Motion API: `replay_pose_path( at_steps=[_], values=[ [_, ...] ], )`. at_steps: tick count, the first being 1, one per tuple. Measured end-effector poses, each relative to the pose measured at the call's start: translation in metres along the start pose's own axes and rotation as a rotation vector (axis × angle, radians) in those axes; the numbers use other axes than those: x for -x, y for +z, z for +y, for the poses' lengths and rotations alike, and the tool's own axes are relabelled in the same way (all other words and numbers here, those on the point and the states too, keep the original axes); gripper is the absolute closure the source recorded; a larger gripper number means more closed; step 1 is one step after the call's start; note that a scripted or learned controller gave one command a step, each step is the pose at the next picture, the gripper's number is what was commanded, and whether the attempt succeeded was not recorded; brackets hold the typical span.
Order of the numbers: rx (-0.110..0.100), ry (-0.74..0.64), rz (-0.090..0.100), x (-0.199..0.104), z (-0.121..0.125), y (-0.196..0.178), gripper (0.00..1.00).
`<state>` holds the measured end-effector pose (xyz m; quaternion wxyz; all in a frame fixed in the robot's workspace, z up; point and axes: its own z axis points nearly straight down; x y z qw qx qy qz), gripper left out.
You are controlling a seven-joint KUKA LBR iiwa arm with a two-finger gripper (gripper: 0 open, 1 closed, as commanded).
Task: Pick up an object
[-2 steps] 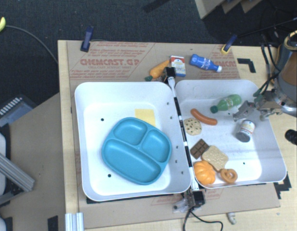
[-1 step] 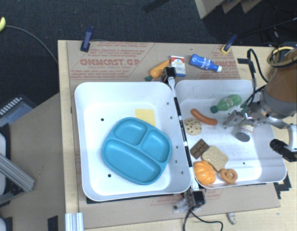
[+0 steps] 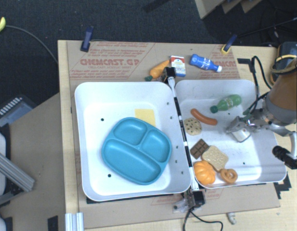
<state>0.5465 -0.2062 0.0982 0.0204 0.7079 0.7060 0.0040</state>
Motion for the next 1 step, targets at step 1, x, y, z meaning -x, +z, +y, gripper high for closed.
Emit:
replay_pose_path(
  at_steps=[1],
  values=[
    [-0.03, -0.002, 0.02, -0.0079, -0.0082, 0.003, 1.0]
  ],
)
